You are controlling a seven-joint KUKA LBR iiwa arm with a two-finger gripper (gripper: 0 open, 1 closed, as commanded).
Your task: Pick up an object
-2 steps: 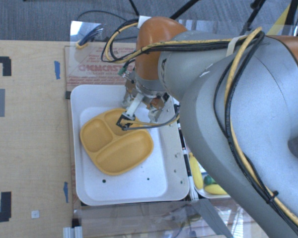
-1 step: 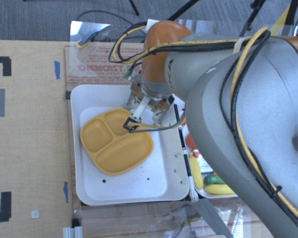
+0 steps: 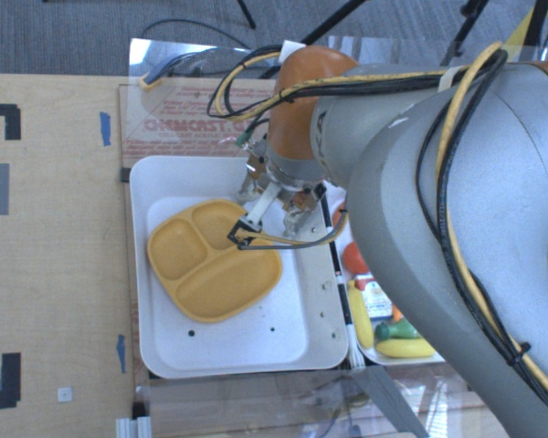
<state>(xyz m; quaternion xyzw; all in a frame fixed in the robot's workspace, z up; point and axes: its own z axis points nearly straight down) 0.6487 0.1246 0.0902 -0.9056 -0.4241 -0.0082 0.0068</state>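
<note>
A pale plywood table (image 3: 55,245) carries two shallow white bins side by side, with grey carpet and dark stand legs beyond its far edge. The yellow plate (image 3: 210,267), a three-part divided dish, lies flat in the left bin (image 3: 164,354) and covers most of its floor. It makes the handiest mark for everything else.

The hand (image 3: 288,206) hangs just past the plate's upper right rim, at the end of the big grey arm (image 3: 457,199) that sweeps in from the plate's right. I cannot tell whether the hand is apart or together, as the wrist hides its working end. Nothing can be seen gripped in it.

From the hand, the plate lies down and to the left, very near, so I judge a short shift that way would bring the hand over the rim. The plate is nearly round, so its long axis is weak. If anything, it runs from the plate's upper left to its lower right. The two small wells sit on the upper left side, and the large well faces the lower right. That leaves the raised rim as the likely hold, since the dish offers little else to pinch.

Right of the plate, in the right bin (image 3: 376,358), lie a red thing (image 3: 353,259), a yellow labelled bottle (image 3: 370,304) and a yellow banana-like piece (image 3: 404,347), partly under the arm.
</note>
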